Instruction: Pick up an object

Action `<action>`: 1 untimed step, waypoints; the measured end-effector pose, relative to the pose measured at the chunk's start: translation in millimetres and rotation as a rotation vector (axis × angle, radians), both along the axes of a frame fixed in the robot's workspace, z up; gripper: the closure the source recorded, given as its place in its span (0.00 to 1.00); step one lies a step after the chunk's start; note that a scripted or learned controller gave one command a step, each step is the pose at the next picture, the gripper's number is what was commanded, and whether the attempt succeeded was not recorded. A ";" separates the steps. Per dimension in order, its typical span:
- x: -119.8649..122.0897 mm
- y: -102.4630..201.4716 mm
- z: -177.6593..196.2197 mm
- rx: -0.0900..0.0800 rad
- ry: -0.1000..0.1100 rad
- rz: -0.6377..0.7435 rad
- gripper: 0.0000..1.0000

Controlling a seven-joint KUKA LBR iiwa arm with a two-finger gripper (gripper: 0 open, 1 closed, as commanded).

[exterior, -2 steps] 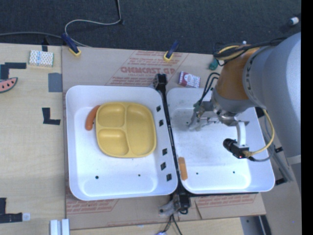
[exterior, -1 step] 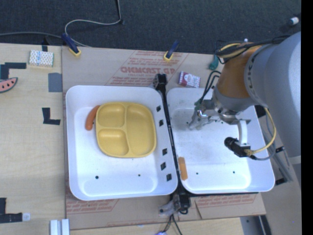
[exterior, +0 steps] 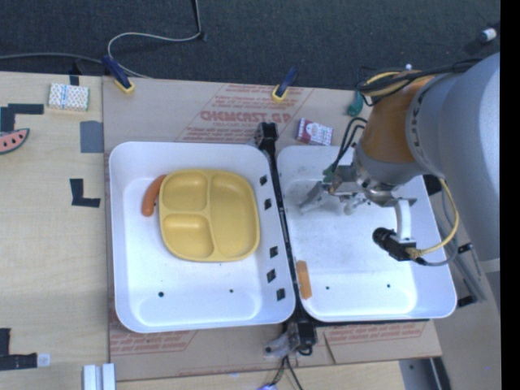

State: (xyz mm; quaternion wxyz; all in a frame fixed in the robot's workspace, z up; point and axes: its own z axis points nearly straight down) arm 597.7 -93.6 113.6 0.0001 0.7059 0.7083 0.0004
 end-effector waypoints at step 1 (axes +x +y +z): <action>28.9 -2.4 -28.2 0.001 0.001 -0.001 0.00</action>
